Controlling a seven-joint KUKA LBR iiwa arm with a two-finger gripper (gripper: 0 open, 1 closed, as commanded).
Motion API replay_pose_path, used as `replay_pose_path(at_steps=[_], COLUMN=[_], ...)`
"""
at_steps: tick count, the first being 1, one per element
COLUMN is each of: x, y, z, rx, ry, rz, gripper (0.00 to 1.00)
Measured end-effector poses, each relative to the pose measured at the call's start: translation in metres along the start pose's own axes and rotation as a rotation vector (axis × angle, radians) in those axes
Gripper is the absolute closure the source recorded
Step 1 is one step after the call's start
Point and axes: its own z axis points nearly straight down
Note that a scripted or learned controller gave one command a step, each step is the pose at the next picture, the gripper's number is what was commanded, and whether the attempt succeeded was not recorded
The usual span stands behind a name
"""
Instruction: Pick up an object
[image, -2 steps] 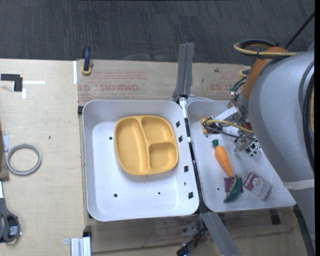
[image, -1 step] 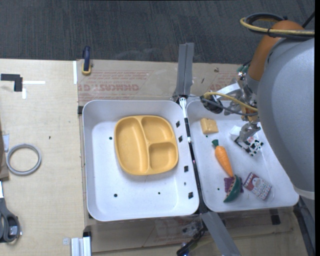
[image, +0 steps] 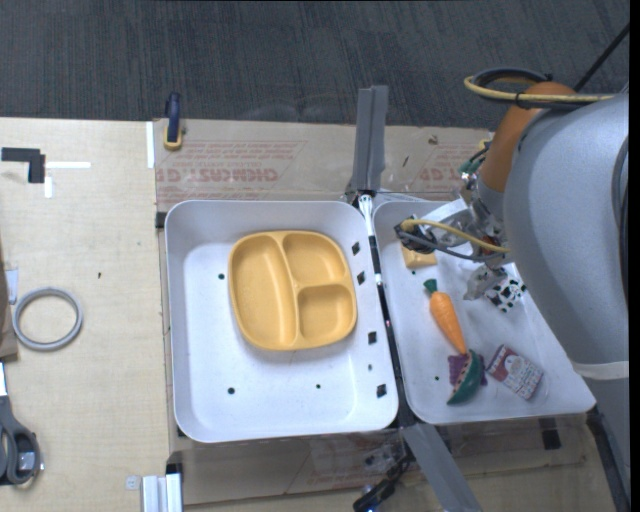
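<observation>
While the grey arm (image: 580, 200) fills the right of the frame, its gripper (image: 485, 275) sits low over the upper part of the right bin (image: 560, 385), amid dark cables; whether anything is gripped there cannot be told from this view.

The right bin holds several small things. A carrot (image: 447, 318) lies at a slant near the bin's middle, its green top toward the upper left. Just above it, a small yellow block (image: 418, 257) rests near the bin's upper left corner, partly under a cable. A black-and-white checked piece (image: 508, 294) lies just beside the gripper, to its lower right. Toward the bin's lower edge, a purple and green toy (image: 465, 377) lies just below the carrot's tip, and a pink packet (image: 515, 371) lies just to its right, apart from it.

The left bin (image: 200, 400) carries 1 yellow plate (image: 293, 290) with 3 compartments, set in the bin's upper middle. The 2 bins sit side by side, touching along a dark divider.

On the worktop (image: 90, 420) at the left of the frame, a grey ring (image: 45, 318) lies well apart from the bins, and scissors (image: 18, 452) show at the lower left edge. A blue-handled clamp (image: 174, 122) stands at the upper left of the cardboard sheet behind the bins.
</observation>
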Motion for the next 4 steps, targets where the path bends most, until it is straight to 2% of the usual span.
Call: replay_pose_path(at_steps=[1,2,3,4], x=[0.017,0.01,0.01,0.01], y=[-0.014,0.0,0.0,0.0], z=[-0.08,0.014,0.005,0.005], rx=[0.0,0.0,0.0,0.0], ry=[0.003,0.0,-0.002,-0.003], rz=[0.061,0.063,0.057,0.057], gripper=[0.0,0.0,1.0,0.0])
